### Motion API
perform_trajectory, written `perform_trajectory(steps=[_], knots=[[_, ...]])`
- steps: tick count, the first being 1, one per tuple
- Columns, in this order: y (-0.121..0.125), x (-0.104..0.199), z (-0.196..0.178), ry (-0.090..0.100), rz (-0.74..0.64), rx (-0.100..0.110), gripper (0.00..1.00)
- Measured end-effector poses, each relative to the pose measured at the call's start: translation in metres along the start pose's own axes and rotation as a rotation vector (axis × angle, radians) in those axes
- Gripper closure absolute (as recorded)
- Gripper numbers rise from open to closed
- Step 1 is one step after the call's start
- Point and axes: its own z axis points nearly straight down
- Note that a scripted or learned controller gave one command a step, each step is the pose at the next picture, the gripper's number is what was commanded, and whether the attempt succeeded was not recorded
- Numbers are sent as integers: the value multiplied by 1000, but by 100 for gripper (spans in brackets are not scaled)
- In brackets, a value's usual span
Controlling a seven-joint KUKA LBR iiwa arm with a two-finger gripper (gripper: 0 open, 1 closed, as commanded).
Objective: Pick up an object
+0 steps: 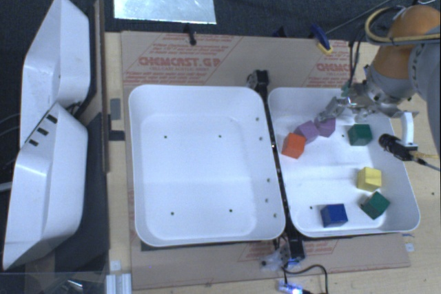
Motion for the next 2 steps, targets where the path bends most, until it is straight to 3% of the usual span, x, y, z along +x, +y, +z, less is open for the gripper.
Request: perform_trajectory(steps=[1,2], knots=[[-12,13,3,1,0,-3,0],[-22,54,-34,2,-59,3,0]])
